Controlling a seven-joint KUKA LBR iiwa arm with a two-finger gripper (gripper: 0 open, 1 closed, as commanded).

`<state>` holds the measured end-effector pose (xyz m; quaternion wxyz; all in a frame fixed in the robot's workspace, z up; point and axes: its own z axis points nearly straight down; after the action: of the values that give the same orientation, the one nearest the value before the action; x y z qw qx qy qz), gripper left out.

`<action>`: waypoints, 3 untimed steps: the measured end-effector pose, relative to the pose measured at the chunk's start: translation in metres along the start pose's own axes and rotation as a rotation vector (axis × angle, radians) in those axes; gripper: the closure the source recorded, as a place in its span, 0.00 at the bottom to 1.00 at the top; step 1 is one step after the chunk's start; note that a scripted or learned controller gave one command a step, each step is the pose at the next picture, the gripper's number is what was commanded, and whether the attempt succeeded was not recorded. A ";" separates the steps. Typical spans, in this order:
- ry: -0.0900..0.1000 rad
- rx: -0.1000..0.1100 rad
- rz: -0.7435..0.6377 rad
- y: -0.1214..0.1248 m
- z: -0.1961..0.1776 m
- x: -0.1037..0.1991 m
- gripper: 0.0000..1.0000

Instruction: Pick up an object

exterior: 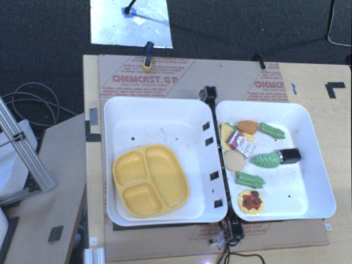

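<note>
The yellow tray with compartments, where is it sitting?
The yellow tray lies in the left bin, toward its near edge, across the divider from the toy food.

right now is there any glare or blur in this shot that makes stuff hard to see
In the camera view, the metal sheet beyond the bench glares unevenly; the two white bins, left bin and right bin, are bright but not washed out. The whole view is soft, so the label on the small packet is unreadable. Shadows are faint.
</note>
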<state>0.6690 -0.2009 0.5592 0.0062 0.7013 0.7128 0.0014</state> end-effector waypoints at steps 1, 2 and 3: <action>-0.003 -0.003 -0.006 0.000 -0.012 0.000 1.00; -0.005 -0.007 -0.011 0.001 -0.024 0.001 1.00; -0.008 -0.011 -0.017 0.001 -0.035 0.001 1.00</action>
<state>0.6696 -0.1992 0.5944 0.0128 0.6953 0.7186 0.0024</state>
